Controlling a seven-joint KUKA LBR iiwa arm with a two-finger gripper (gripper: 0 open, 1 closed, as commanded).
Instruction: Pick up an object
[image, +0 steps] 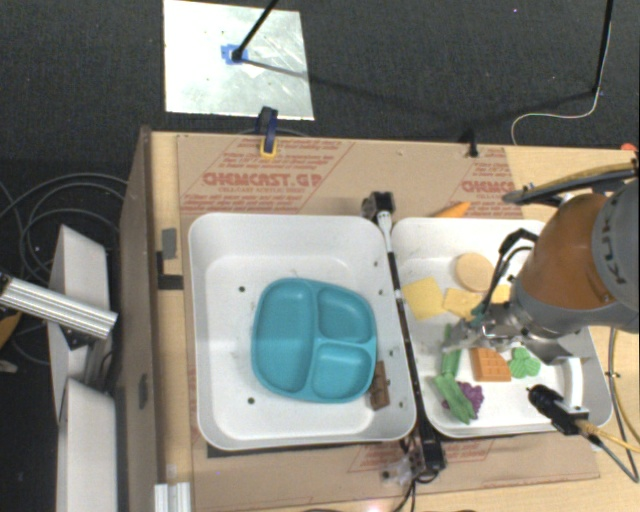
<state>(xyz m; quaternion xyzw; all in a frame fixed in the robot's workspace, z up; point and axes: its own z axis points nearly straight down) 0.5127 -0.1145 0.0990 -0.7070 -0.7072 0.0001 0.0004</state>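
Gripper (482, 335) is hovering low in the right bin (425, 400) over the orange waffle (490, 364) beside the green toys, can't tell its state; waffle's looking light, stiff and flat, so I'd be pinching across its edges.

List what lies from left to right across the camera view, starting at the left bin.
Left bin → blue divided plate → brown block → yellow cheese slice → orange waffle piece → arm's orange band.
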